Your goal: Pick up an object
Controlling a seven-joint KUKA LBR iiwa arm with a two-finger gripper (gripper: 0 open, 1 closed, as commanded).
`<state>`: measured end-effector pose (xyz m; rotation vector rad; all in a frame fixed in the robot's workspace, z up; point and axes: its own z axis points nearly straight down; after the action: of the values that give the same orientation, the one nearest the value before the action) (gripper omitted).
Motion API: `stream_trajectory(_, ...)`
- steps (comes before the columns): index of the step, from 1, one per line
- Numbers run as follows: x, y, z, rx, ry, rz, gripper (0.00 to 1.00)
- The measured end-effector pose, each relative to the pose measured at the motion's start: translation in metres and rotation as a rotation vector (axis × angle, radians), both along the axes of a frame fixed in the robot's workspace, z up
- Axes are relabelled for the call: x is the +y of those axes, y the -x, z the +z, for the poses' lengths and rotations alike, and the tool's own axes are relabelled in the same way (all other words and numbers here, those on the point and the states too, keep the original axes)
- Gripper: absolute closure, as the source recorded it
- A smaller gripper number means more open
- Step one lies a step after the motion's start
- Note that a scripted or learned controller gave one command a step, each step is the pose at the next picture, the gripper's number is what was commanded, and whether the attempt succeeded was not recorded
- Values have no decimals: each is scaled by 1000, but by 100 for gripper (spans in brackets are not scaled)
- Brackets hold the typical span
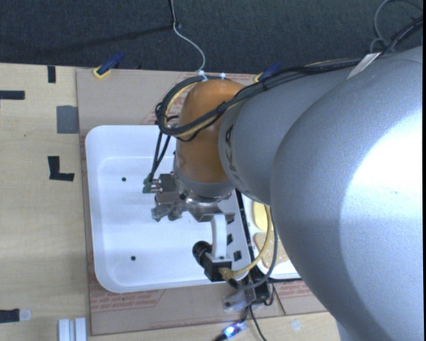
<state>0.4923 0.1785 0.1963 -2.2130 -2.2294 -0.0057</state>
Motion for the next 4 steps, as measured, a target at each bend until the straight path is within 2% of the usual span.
stream_trajectory(1, 20, 10, 16, 4, 3, -3, 100)
stream_trajectory(2, 34, 8, 106, -3, -1, -3, 100)
stream_trajectory(4, 34, 10, 119, 9, 9, -1, 100)
